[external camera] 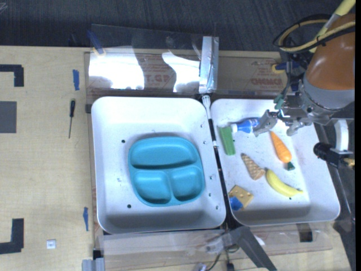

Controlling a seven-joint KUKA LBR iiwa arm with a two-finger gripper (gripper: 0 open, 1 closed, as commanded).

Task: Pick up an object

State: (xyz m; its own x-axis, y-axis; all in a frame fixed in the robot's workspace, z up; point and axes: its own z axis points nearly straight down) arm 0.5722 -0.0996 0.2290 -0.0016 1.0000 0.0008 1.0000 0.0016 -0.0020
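The gripper point(278, 126) had its metal fingers spread, empty, above the tapered carrot point(281, 147). A curved banana point(282, 184) lay nearby.

Two bins point(107, 168), one tray point(166, 169), six toys point(281, 147)

My arm point(333, 66) runs out past the right and top edges, so most of it is cut off. My gripper point(277, 126) covers part of the blue-capped white tube point(243, 126) and the top of the carrot point(281, 147). The small blue piece point(235, 204) under the tan cracker point(241, 195) is too little for me to identify.
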